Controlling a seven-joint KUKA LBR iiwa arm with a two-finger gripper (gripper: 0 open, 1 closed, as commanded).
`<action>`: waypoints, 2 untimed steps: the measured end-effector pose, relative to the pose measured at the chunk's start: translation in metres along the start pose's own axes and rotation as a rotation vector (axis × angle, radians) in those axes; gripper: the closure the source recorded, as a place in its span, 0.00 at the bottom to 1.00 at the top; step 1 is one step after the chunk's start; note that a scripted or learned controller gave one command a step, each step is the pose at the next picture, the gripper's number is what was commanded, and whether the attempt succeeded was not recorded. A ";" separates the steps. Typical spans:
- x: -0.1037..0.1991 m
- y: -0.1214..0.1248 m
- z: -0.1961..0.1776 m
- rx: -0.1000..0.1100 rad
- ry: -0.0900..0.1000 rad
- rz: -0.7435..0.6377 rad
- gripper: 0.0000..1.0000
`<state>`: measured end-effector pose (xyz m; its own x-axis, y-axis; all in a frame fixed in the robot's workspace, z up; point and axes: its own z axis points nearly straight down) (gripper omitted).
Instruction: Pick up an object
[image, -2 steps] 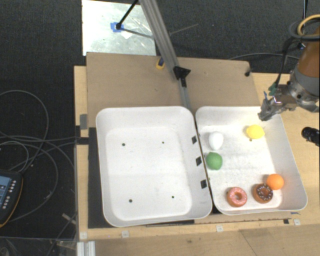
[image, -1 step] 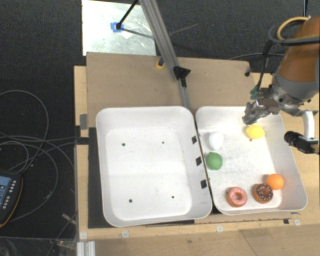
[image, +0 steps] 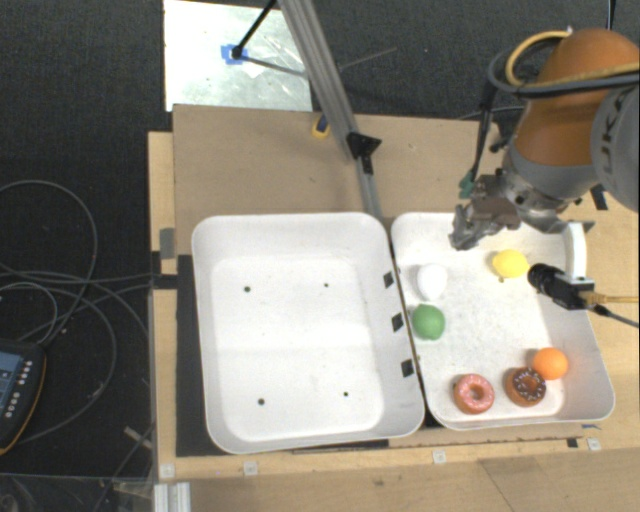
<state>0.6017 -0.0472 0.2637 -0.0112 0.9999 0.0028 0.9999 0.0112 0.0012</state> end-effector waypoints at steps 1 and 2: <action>0.049 0.001 0.016 0.001 -0.001 0.001 1.00; 0.108 0.005 0.028 0.001 0.000 0.000 1.00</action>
